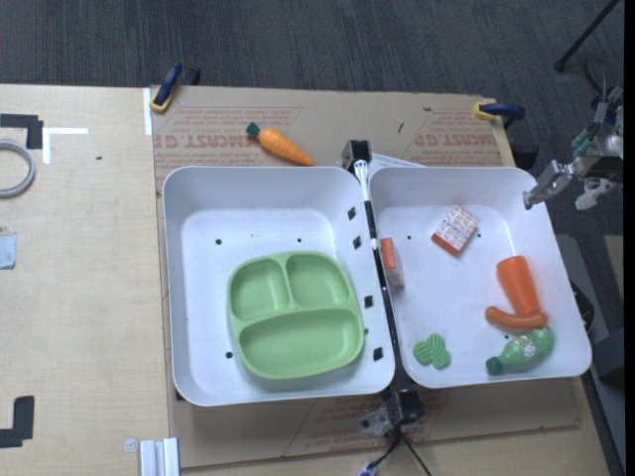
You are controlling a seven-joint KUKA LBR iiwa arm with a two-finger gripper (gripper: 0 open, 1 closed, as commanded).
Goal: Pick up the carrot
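The carrot (281,145) lies on the brown cardboard (327,127) outside both bins, just beyond the far edge of the left bin (184,266), with its green end toward the left. The gripper (580,172) is well apart from it, past the far right corner of the right bin (556,236), and nothing is between it and the carrot that it holds; whether it is wide or narrow I cannot tell. So I judge the task is at its beginning: the approach, the grasp and the lift are all left to do
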